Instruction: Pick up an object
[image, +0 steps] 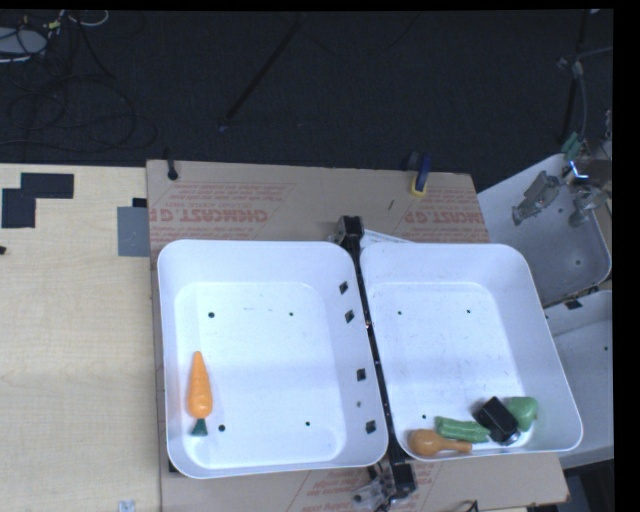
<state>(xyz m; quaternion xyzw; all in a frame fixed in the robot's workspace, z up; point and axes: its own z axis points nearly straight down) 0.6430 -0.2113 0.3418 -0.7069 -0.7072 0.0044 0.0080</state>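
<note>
Two shallow white plastic bins sat side by side on a brown cardboard sheet (300, 205) on the tabletop. The left bin (180, 262) held a single orange plastic carrot with a small green stem (199, 388), lying lengthwise close to the bin's left wall, towards the near end, with bare floor all around it. The right bin (540, 300) held a cluster in its near right corner: a black rectangular block (497, 417), tilted and resting against a rounded green plastic piece (522, 408), a long green pod-shaped piece (460, 429) just beside it, and an orange pear-shaped piece (437, 443) against the near wall. At the far right edge, metal parts of the rig (560, 190) were visible beyond the bins; I could not tell the pincer's state, nor whether it had hold of anything. No object appeared lifted; all rested on the bin floors. Judged risks: in the right bin the pieces touch or nearly touch and crowd the corner wall, so a descent there could strike the rim, nudge a neighbour, or close on two items and drop both. The carrot looked the cleaner target, though its tapered, smooth body could slip out, and the nearby left wall limits clearance.
</note>
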